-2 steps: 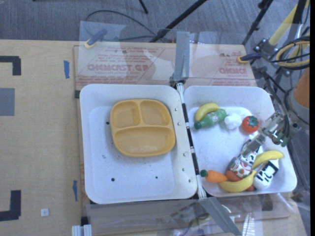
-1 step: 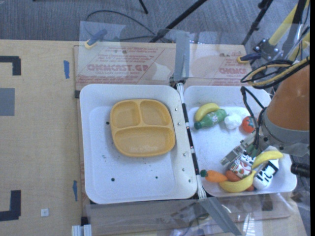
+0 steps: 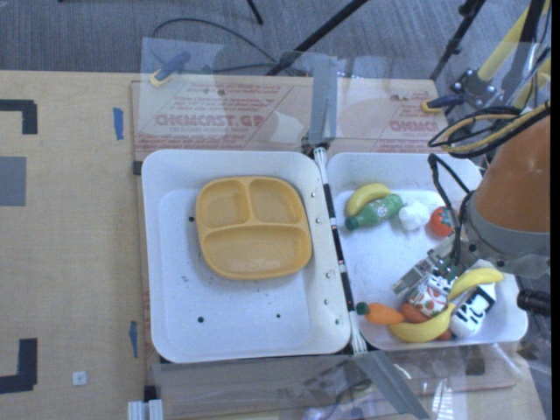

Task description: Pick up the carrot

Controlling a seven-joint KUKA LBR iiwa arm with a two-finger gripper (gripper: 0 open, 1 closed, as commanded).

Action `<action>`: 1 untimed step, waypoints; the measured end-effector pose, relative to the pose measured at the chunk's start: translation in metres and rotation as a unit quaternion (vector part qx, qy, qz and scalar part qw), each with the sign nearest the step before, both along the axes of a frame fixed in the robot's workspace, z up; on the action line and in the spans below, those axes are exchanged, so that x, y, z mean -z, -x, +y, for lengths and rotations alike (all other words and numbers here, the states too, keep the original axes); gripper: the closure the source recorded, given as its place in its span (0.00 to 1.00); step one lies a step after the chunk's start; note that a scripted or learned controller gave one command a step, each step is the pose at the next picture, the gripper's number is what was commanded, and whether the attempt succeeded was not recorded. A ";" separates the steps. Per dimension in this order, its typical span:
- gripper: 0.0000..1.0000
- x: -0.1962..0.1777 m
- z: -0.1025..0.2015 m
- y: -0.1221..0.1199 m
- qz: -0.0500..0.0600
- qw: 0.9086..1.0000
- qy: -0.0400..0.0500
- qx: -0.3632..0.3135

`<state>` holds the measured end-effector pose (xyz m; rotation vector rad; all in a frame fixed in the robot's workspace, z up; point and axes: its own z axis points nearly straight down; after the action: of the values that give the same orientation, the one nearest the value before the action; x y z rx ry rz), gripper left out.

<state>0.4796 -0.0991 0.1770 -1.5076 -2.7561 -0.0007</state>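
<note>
Just beside the gripper (image 3: 426, 276) — toward the right bin's (image 3: 385, 252) front-left corner — lies the carrot (image 3: 381, 314), its long axis along the front wall. Whether the gripper is wide or narrow, I cannot tell.

Both bins (image 3: 166, 261) are white with small dark specks, and the left one holds a yellow-orange plate (image 3: 254, 227). In the right bin, the carrot (image 3: 382, 314) is orange with a green tip, two bananas (image 3: 366, 197) are yellow, the bottle (image 3: 374, 213) is green, one ball (image 3: 411, 218) is white, the tomato (image 3: 442, 221) is red, and a carton (image 3: 473, 309) is white with black marks. The arm (image 3: 523, 186) is orange above grey, and the bench (image 3: 70, 234) is tan with blue tape bits.
</note>
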 end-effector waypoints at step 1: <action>0.00 0.029 -0.003 0.001 0.001 0.998 -0.001 0.063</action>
<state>0.4791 -0.1018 0.1482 -1.6769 -2.6530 -0.0004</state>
